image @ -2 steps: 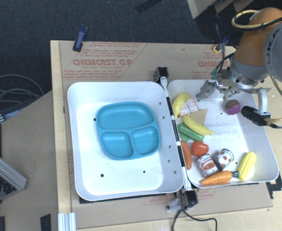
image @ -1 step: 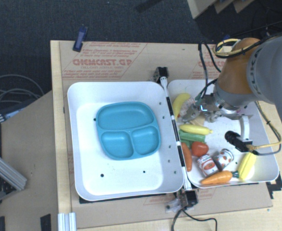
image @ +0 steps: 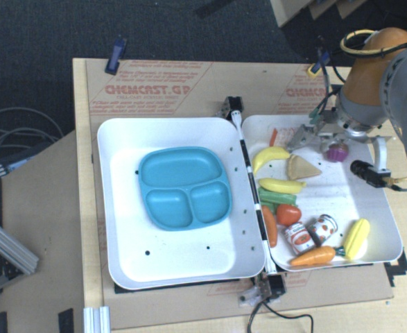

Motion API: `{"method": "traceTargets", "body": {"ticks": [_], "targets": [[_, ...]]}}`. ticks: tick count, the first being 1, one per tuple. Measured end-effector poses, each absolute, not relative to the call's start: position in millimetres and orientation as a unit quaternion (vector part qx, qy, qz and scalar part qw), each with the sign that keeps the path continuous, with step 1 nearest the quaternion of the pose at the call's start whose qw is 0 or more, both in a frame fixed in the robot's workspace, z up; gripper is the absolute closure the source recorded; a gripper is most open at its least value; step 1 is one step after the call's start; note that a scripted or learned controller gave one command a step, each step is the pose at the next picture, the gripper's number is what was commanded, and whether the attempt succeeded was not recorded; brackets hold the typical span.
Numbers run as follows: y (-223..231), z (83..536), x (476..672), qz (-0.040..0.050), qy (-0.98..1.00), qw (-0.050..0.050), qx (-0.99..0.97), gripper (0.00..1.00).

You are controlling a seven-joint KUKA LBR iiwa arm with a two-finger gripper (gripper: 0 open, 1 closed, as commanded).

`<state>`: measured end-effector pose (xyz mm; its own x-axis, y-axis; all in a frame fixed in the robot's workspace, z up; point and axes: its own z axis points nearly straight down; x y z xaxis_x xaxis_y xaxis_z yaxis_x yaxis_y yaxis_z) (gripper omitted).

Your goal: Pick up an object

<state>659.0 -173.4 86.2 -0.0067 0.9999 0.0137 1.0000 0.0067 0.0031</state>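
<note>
My gripper [image: 319,132] hangs low over the far end of the right bin [image: 380,214], below the orange band of the arm [image: 369,82]. A purple piece [image: 336,152] lies just under and to the right of it, and a tan wedge [image: 302,166] lies just in front. Nothing visibly sits in the gripper. Further forward in the same bin lie two yellow bananas [image: 271,157] [image: 281,184], a green vegetable [image: 276,198], a red tomato [image: 288,214], a carrot [image: 315,257], two small cans [image: 300,236] [image: 325,225] and a yellow corn cob [image: 357,238].
The left bin [image: 120,220] holds a blue divided plate [image: 184,188]. A second carrot [image: 269,226] lies against the divider between the bins. A black part [image: 367,173] sticks out beside the wrist over the right bin. Cables trail off the bench's left side.
</note>
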Motion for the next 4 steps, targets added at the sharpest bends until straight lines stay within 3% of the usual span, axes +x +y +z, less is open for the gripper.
{"method": "traceTargets", "body": {"ticks": [1, 2, 4], "targets": [[-180.3, 85.1, 627.6, -0.0073, -0.711, 0.009, -0.703, 0.0], [-185.3, 95.3, 627.3, -0.0038, -0.71, 0.002, -0.704, 1.0], [-185.3, 115.7, 628.4, -0.0047, -0.711, 0.0, -0.703, 1.0]]}}
